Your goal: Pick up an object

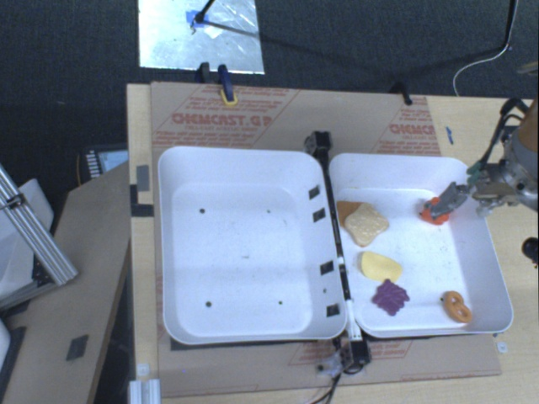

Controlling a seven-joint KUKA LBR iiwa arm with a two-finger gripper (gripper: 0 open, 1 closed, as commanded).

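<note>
The right bin (484, 259) holds several small objects. A tan toast-shaped piece (367, 224) lies near its left wall, partly over an orange-brown piece (346, 211). A yellow piece (381, 266) and a purple grape cluster (390, 296) lie below them. A small pretzel (456, 306) sits near the front right corner. An orange-red object (434, 212) rests at the right back of the bin. My gripper (453, 197) reaches in from the right and sits low, right against that orange-red object, partly covering its upper side.
The left bin (244, 242) stands beside the right one, with a black hinge strip (330, 234) between them. Both rest on a cardboard sheet (278, 112). A metal plate (200, 23) lies beyond the bench, and cables trail at the top right.
</note>
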